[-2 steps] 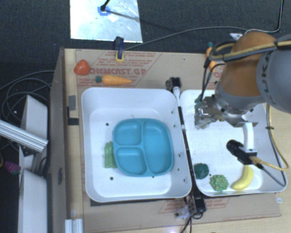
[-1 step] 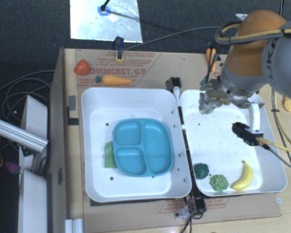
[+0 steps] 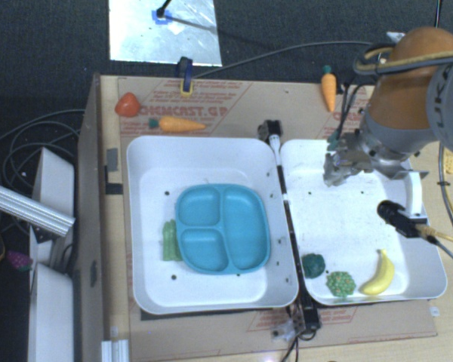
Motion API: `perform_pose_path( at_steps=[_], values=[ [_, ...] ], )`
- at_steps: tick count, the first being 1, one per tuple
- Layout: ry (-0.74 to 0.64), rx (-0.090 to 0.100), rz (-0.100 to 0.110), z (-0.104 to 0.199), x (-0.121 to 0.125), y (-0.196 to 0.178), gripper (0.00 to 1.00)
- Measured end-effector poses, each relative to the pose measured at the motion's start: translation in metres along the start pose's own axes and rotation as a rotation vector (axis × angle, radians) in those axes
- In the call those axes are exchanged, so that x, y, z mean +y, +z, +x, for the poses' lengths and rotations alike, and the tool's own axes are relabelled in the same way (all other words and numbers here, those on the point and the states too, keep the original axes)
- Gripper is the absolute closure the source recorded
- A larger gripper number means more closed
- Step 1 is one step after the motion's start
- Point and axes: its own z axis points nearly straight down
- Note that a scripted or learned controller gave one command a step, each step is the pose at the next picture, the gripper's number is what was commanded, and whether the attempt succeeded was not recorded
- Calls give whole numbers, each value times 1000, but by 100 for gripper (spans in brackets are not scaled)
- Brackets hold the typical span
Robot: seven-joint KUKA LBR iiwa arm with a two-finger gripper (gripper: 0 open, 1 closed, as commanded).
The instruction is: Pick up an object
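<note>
The gripper [image 3: 337, 173] hung over the right bin's [image 3: 309, 157] far end, its state indiscernible, while the banana [image 3: 380, 274] lay well apart at the near edge, long axis running toward the gripper.

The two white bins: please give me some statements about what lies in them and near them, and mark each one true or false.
1. The blue divided plate lies in the left bin. True.
2. The banana lies in the left bin. False: it lies in the right bin, near its front right corner.
3. The end effector is over the right bin, near its back edge. True.
4. A carrot lies on the blue divided plate. False: it lies on the cardboard behind the left bin.
5. A green item lies beside the plate's left edge. True.
</note>
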Motion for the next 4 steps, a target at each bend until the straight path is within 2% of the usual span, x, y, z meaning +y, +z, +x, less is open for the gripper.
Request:
perform_pose_path(
  at_steps=[1,2,3,4],
  values=[
    [-3,2,0,36,30,22,100],
    [0,0,0,16,-2,6,100],
    [-3,2,0,61,4,14,100],
    [-1,0,-1,27,-20,-11,100]
  ],
)
